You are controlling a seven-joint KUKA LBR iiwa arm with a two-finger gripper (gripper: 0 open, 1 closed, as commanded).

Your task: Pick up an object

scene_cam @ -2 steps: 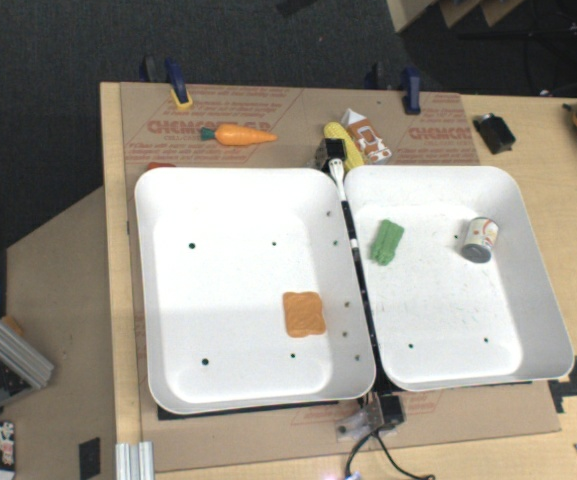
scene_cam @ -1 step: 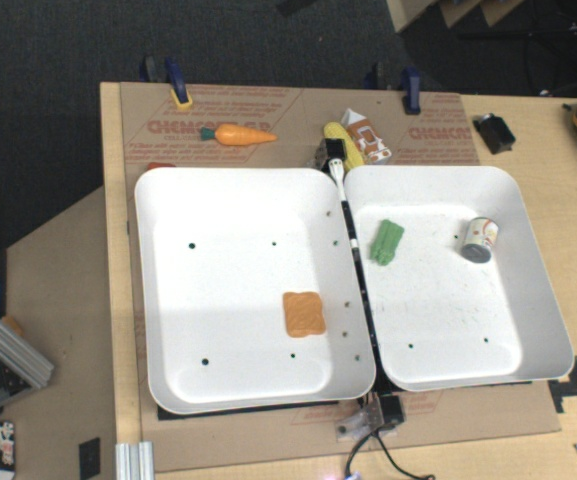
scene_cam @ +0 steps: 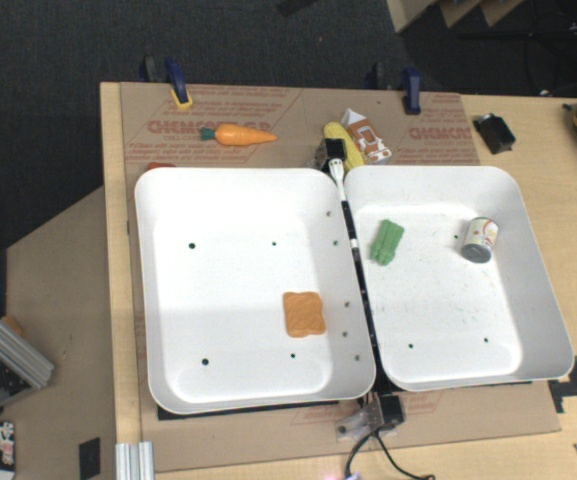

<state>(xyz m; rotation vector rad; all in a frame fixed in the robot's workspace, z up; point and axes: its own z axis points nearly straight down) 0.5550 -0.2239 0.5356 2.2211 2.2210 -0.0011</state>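
My pincer: whether it is released or clenched I cannot tell, and nothing here places it over either bin. My arm enters from the view's right, so the right-hand bin (scene_cam: 528, 298) lies on my near side and the left-hand bin (scene_cam: 168, 298) on my far side.

Candidates in the near bin: a small tin can (scene_cam: 479, 239), tipped on its side in the far right part of the floor, and a green block (scene_cam: 387, 241), near the wall shared with the other bin. The two are well apart. The block's long axis runs up and down the view, leaning slightly, roughly parallel to that shared wall.

Candidate in the far bin: a flat orange square piece (scene_cam: 304, 314), toward the lower right of its floor, clear of the walls.

Outside the bins, on the cardboard (scene_cam: 118, 268) beyond their far rims: a toy carrot (scene_cam: 240, 136) and a toy banana (scene_cam: 340, 140) beside a small packet (scene_cam: 369, 140).

Judgement: the can is the shortest reach but may roll; the green block, closed on across its short axis, looks the steadier first target.
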